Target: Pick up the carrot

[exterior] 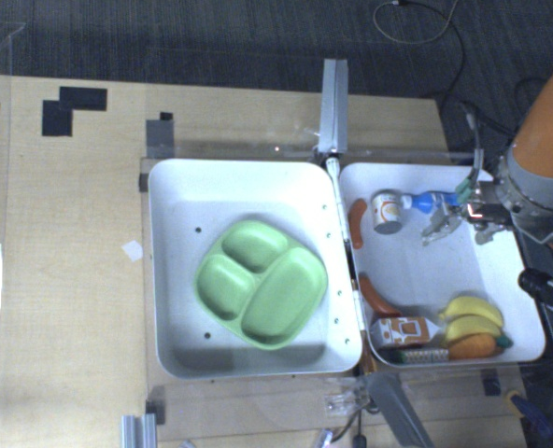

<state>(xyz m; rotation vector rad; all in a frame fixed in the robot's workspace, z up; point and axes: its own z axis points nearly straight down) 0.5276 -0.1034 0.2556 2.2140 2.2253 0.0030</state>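
1. Camera view, nearest edge first: the carrot (471,346) lies in the near right corner of the right bin (501,278), close against its front wall. It is short and stubby, bright orange, with a small green stub at one end.
2. Its long axis runs roughly side to side along the front wall, and the green end points toward the view's right.
3. Two yellow bananas (471,317) sit just behind the carrot, touching it. A small carton (405,330) lies to its left along the same wall.
4. A reddish sausage (379,297) lies a little farther back, near the divider between the bins.
5. In the left bin (174,250) a green divided plate (262,281) rests about in the middle.
6. Farther back in the right bin, the gripper (460,227) hangs over bare white floor, well apart from the carrot. Its fingers stand wide with nothing between them.
7. A tin can (386,211) with a blue item (428,202) beside it lies left of the gripper, and a second sausage (356,224) lies by the divider.
8. The bench (62,250) is pale wood with black patches toward the back.
9. Beyond it is dark carpet (211,17) with a thin cable (417,17) looped on it.
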